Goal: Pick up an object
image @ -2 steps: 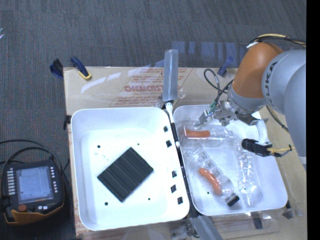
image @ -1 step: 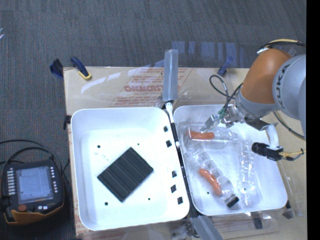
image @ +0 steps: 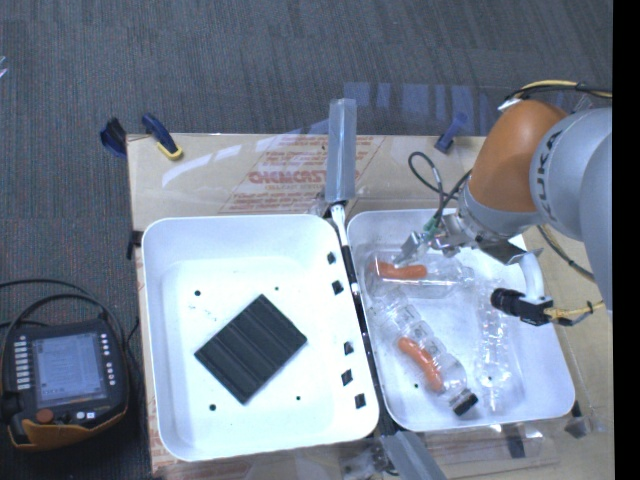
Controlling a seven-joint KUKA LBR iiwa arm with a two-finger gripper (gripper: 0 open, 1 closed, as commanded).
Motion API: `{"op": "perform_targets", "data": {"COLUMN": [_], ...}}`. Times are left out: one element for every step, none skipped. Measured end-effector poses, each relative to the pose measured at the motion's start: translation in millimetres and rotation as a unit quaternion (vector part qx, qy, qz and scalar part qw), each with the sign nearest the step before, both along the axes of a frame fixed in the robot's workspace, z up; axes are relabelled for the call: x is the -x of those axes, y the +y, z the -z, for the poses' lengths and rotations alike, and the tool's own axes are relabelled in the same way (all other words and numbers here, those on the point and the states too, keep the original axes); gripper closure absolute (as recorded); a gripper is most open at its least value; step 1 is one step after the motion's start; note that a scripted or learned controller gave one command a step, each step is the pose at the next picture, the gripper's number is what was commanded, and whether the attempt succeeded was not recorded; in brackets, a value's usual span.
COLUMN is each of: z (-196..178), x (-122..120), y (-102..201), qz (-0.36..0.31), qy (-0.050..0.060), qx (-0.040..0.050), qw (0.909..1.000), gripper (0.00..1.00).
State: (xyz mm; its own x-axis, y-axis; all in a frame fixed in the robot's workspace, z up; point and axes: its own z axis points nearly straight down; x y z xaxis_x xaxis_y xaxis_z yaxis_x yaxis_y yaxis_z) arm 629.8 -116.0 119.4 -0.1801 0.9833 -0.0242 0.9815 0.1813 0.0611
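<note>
In the right white bin (image: 560, 388) lie several clear plastic items. Near the bin's upper left lies an orange piece (image: 400, 269) in clear wrap, and lower down a second orange piece (image: 423, 364) sits inside a clear bottle with a black cap (image: 463, 403). Another clear bottle (image: 495, 353) lies toward the bin's right side. My gripper (image: 424, 241) hangs low over the back of this bin, just above and right of the upper orange piece. Nothing is visibly held. The left white bin (image: 170, 268) holds a flat black ribbed pad (image: 251, 348).
A divider with black clips (image: 345, 308) separates the bins. A clear upright post (image: 342, 158) stands behind them on a brown board (image: 230, 173) with blue clamps (image: 160, 136). A teach pendant (image: 65, 373) lies on the floor at left. Cables (image: 545, 313) trail from the wrist.
</note>
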Motion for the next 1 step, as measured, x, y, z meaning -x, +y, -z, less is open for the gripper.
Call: {"op": "perform_targets", "data": {"z": [-0.4], "x": [29.2], "y": [13.8], "qz": [-0.027], "qy": [-0.006], "qx": [0.0034], "qw": [0.9996], "gripper": [0.0]}}
